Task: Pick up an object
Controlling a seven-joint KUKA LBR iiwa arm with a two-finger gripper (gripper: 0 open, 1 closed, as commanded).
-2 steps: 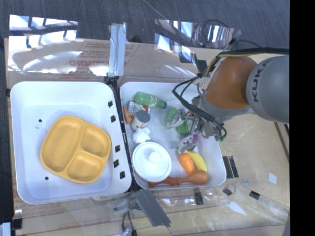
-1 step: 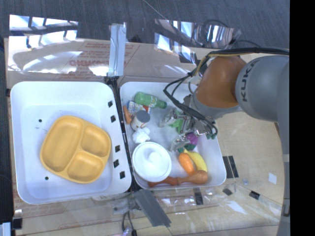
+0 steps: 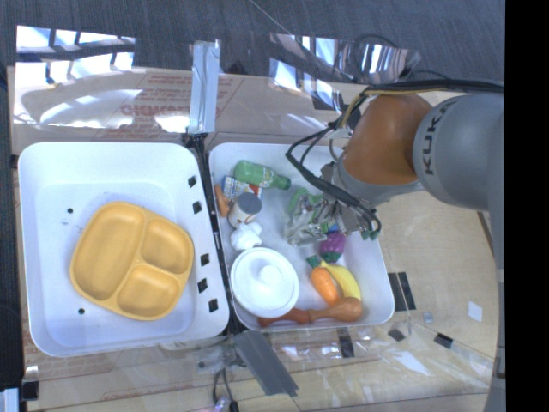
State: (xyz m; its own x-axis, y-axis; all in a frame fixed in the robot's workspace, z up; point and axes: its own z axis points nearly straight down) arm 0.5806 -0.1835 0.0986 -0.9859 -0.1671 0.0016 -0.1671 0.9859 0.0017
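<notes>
My gripper (image 3: 310, 224) hangs low over the middle of the right bin (image 3: 375, 269), below the arm's orange band. Its metal fingers point down and left, close to a green toy (image 3: 299, 202) and a purple toy (image 3: 333, 245). Nothing shows clearly between the fingers. In the same bin lie a green bottle (image 3: 260, 175), a small grey-capped item (image 3: 248, 203), a white round lidded bowl (image 3: 264, 279), an orange carrot (image 3: 324, 286), a yellow banana (image 3: 345, 279) and a brown wooden utensil (image 3: 316, 315) along the front wall.
The left bin (image 3: 43, 178) holds a yellow three-compartment plate (image 3: 130, 259). A black divider with clips runs between the bins. Cardboard and shiny tape lie behind the bins; black cables loop by the wrist.
</notes>
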